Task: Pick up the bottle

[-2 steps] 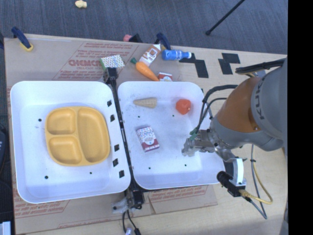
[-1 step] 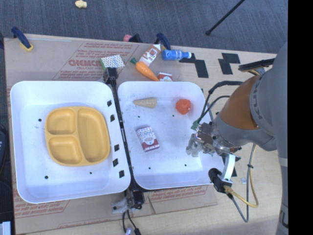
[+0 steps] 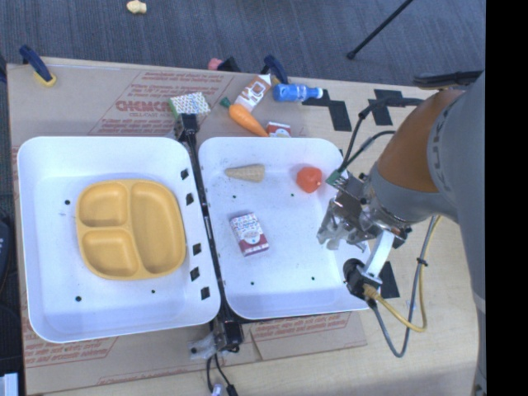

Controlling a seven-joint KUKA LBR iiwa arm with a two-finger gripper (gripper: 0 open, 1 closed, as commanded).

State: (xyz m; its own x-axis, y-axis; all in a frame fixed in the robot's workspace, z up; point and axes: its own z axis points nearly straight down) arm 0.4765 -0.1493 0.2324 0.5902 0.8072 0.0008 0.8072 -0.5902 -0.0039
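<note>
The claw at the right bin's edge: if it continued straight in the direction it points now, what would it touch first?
The claw seems to point down and slightly left, so it would probably meet the bare floor of the right bin first. The red carton lies further left, apart from that line. Depth is unclear from this view.

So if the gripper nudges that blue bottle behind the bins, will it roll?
Probably. The bottle lies on its side on flat cardboard, so a sideways nudge could roll it. It looks small and plastic, likely light. Its smooth round body may slip between fingers.
</note>
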